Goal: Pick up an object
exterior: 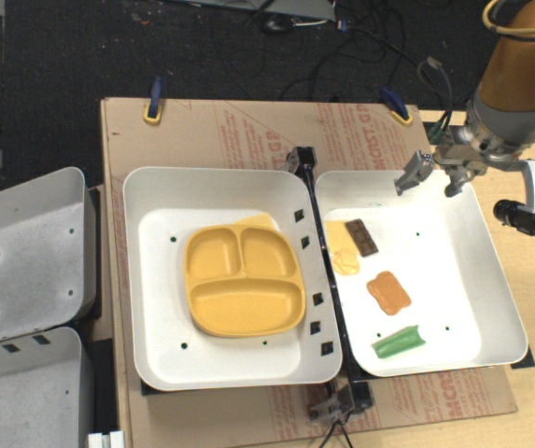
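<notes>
Cardboard sheet (248, 124) under bins — blue-yellow clamps (154, 101).

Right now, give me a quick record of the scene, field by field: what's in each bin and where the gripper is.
left bin: yellow divided tray, lying flat
right bin: brown bar, pale yellow piece, orange piece, green piece
gripper: over the right bin's far edge, fingers apart, nothing between them
arm: reaching in from the right
</notes>
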Tool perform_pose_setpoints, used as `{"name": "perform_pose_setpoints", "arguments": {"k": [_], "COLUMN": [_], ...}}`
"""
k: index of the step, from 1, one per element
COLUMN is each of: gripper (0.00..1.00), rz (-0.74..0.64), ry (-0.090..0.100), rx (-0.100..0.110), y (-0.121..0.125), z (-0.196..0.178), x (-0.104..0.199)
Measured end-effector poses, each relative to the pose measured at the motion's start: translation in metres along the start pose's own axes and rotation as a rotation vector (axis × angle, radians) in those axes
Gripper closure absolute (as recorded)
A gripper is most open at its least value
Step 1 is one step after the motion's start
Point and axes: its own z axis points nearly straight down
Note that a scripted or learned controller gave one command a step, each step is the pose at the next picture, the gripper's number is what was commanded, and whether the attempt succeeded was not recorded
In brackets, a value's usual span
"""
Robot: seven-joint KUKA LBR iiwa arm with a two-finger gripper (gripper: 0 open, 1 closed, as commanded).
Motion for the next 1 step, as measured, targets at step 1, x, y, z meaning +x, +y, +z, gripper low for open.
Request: {"name": "perform_pose_setpoints", "arguments": {"k": [1], "gripper": [0.00], "rz": [-0.002], "ry": [-0.002], "rx": [-0.013], "y": [0.0027], "z": [-0.0083], "x": [0.0003]}}
